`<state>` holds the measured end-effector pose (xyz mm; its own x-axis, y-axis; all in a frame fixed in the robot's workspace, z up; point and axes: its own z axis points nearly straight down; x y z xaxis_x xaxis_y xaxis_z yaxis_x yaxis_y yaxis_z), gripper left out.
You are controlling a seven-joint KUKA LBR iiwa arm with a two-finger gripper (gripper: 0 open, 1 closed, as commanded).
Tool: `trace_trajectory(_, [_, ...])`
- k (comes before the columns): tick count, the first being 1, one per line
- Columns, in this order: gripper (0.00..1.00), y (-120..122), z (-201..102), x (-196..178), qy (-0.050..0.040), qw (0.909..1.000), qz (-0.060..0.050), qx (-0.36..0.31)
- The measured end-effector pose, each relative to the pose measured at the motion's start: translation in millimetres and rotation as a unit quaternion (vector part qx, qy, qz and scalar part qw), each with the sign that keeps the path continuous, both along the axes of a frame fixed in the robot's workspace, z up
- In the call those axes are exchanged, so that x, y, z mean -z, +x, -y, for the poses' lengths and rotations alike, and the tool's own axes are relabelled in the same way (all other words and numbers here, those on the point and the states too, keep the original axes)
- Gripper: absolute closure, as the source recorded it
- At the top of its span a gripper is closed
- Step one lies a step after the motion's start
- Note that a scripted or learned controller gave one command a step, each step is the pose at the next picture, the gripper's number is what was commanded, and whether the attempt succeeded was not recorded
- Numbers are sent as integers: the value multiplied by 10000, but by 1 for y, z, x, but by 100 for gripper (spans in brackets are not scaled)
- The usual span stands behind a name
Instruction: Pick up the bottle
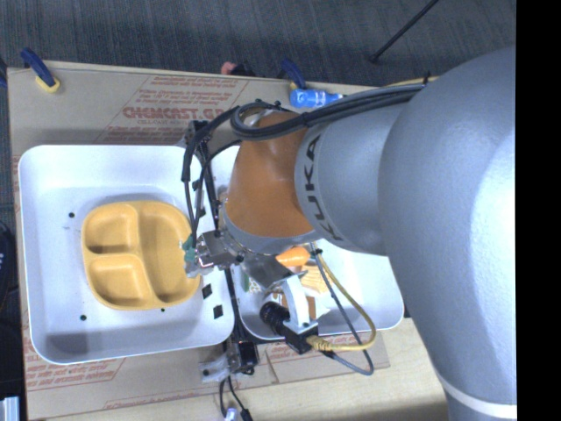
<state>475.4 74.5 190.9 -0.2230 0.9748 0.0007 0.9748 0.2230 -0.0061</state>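
From the camera view, the grey arm (412, 174) reaches in from the desk's right edge and covers most of the right bin (390, 310). Its orange band sits over the strip where the two bins meet. The end effector (198, 256) hangs below the wrist at the right rim of the left bin (35, 182), just beside the right edge of a yellow divided tray (131, 253) that lies flat in the middle of that bin. The wrist hides the end effector from above, so I cannot tell whether it is spread or pressed together, and nothing can be seen held in it.

A small blue and clear thing, possibly the bottle (311, 99), lies on the printed cardboard (131, 112) along the desk's far edge, behind the right bin and outside both bins. A small orange thing (294, 257) shows in the right bin, under the wrist.
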Motion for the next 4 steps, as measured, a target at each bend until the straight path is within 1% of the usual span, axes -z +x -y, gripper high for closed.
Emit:
trace_trajectory(1, [100,1,82,0,7,9992,1,-400])
trace_trajectory(2, [100,1,5,-88,4,9995,17,313])
trace_trajectory(3, [100,1,74,-106,3,9751,32,-2216])
trace_trajectory(4, [100,0,63,-1,19,9419,8,-3360])
